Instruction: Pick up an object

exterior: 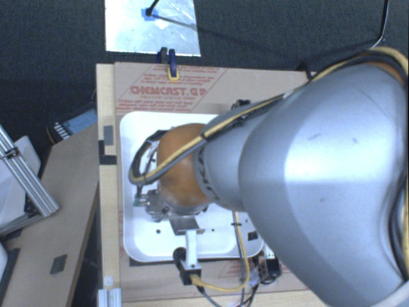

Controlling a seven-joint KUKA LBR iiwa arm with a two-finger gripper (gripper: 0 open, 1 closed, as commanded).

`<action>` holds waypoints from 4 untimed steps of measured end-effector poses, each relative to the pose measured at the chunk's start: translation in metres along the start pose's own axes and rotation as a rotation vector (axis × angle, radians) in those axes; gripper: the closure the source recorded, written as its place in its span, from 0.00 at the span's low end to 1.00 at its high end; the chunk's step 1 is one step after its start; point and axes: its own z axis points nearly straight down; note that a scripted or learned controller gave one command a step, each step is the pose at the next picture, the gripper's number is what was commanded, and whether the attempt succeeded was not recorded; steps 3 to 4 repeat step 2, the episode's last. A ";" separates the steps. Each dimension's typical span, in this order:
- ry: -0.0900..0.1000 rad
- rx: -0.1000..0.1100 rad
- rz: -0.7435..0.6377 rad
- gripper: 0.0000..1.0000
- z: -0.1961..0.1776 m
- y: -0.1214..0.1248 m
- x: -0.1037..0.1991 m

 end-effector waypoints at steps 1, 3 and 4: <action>-0.002 -0.004 0.006 1.00 -0.082 0.063 -0.078; 0.000 0.004 0.000 0.00 -0.078 0.059 -0.073; 0.000 0.004 0.000 0.00 -0.078 0.059 -0.073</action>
